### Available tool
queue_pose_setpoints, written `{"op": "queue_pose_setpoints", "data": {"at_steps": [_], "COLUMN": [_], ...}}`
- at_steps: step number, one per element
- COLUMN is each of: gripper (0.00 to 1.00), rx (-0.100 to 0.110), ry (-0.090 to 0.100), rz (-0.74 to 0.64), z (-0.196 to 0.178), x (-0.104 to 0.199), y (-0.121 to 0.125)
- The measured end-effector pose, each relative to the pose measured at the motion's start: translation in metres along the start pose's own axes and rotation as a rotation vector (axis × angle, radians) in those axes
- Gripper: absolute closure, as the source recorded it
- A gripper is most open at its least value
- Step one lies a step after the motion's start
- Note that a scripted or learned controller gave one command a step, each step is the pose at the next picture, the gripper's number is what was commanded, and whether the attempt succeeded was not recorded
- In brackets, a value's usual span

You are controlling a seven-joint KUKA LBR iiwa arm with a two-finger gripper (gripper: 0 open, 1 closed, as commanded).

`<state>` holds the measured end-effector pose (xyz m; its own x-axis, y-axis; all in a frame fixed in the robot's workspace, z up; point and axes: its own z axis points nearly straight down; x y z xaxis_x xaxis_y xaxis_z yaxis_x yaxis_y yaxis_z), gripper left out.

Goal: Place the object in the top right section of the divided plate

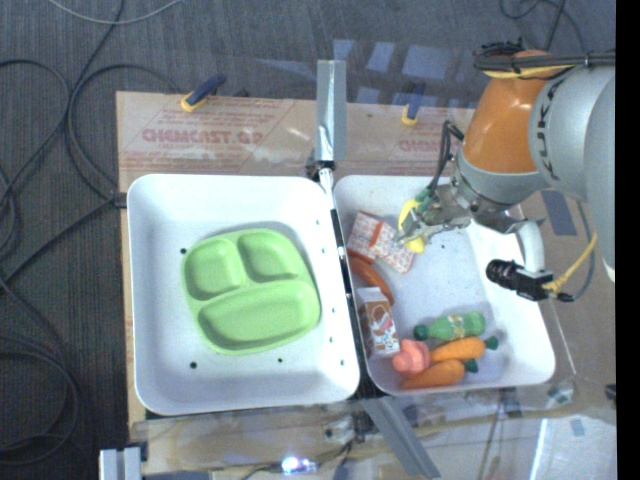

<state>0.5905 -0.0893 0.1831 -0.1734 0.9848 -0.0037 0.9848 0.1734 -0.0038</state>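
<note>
The green divided plate [252, 290] lies in the left bin [160, 368]; its two small sections are on the far side and its one large section is on the near side. My gripper [424, 224] hangs over the upper middle of the right bin [520, 363], beneath the orange wrist band. A small yellow object [409, 213] shows right at the fingertips, and part of it is hidden by them. Whether it is gripped or just lies under the gripper, I cannot tell. A red-and-white packet [377, 239] lies just left of the gripper.
The right bin also holds an orange stick-shaped item [370, 274], a small carton [379, 327], a pink piece [409, 356], a green bottle [452, 326] and two carrots [447, 362]. A metal divider bar [330, 118] rises between the bins. A black cable connector [508, 274] hangs right of the gripper.
</note>
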Motion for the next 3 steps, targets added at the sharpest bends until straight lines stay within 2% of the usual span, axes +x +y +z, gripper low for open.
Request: {"op": "queue_pose_setpoints", "data": {"at_steps": [1,2,3], "gripper": [1.00,1.00,1.00], "rx": [0.000,-0.002,-0.001], "ry": [0.003,0.002,0.002], "rz": [0.139,-0.213,-0.345], "z": [-0.025,-0.028,-0.007], "x": [0.080,0.129,0.178], "y": [0.028,0.048,0.059]}}
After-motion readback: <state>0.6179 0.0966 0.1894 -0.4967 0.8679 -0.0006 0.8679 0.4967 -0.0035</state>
